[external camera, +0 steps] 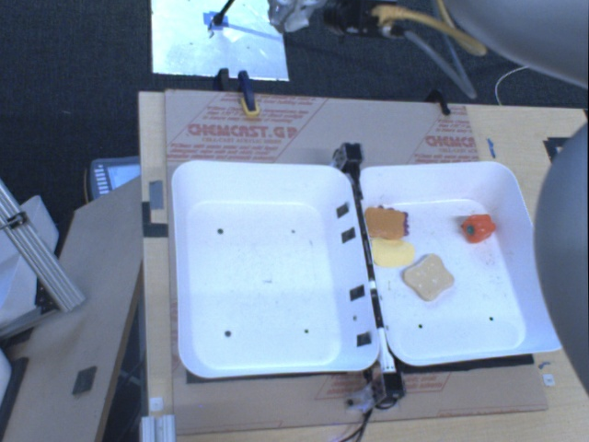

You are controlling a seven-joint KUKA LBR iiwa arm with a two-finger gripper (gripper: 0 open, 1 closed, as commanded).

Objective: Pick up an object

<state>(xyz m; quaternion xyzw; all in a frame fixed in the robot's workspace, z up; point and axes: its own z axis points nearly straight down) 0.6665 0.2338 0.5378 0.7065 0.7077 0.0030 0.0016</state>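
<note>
The gripper (296,3) hung high at the top, past the back of the bench, touching nothing; I cannot tell how wide it was. The grey arm (515,12) bent in from the right. In the right bin (515,191) lay a red toy (477,228), an orange toy (386,222), a yellow piece (393,253) and a tan toast (428,277).

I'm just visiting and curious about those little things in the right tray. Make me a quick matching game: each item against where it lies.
Items:
1. red-orange piece
2. tan toast-shaped piece
3. pale yellow flat piece
4. orange piece with purple edge

Places:
A. nearest the divider, farthest back
B. alone toward the right wall
C. nearest the front
D. between the orange piece and the toast

Pairs: 1-B, 2-C, 3-D, 4-A
</note>
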